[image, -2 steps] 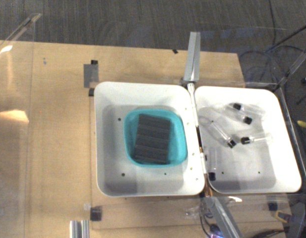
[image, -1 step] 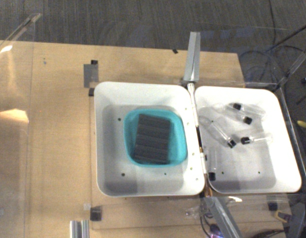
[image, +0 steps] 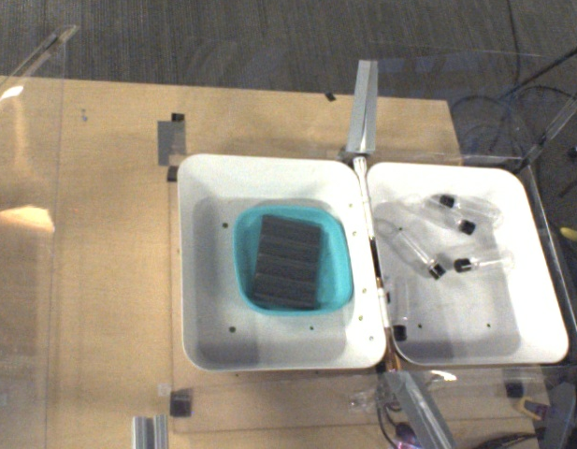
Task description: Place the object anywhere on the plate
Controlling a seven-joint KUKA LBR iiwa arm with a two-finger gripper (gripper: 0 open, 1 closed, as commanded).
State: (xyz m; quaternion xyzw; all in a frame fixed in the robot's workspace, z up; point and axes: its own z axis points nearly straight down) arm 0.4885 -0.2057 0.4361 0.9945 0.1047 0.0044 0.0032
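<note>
Camera view: the dark block [image: 287,261] already lies on the teal plate [image: 244,251] in the left bin [image: 199,279]; the task looks done. I cannot tell the claw's state.

Left bin [image: 202,279]: teal plate [image: 339,260] sits mid-bin with dark ridged block [image: 288,262] covering most of it, open floor all around. Right bin [image: 540,279]: clear tubes [image: 438,237] scattered in upper half, lower half free. Metal post [image: 364,110] stands behind the divider
</note>
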